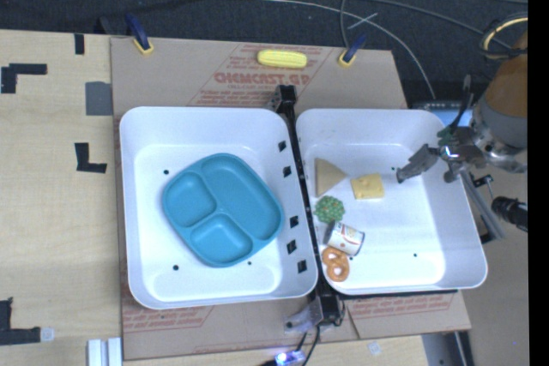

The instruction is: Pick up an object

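Note:
The right bin [446, 270] holds several small items. A tan wedge [328, 176] lies at its left, with a yellow cheese block [368, 186] beside it. Below them are a green broccoli piece [329, 207], a small can [347, 237] on its side and an orange pretzel [336, 266]. My gripper [425, 175] hovers over the bin's right part, open, with nothing between its fingers. One dark finger [416, 163] points left toward the cheese block, a short way to its right.
The left bin [137, 184] holds a blue divided plate [222, 208]. A yellow corn-like toy [281, 58] lies on the cardboard behind the bins. Cables run across the dark floor at the back. Black clips line the wall between the bins [296, 184].

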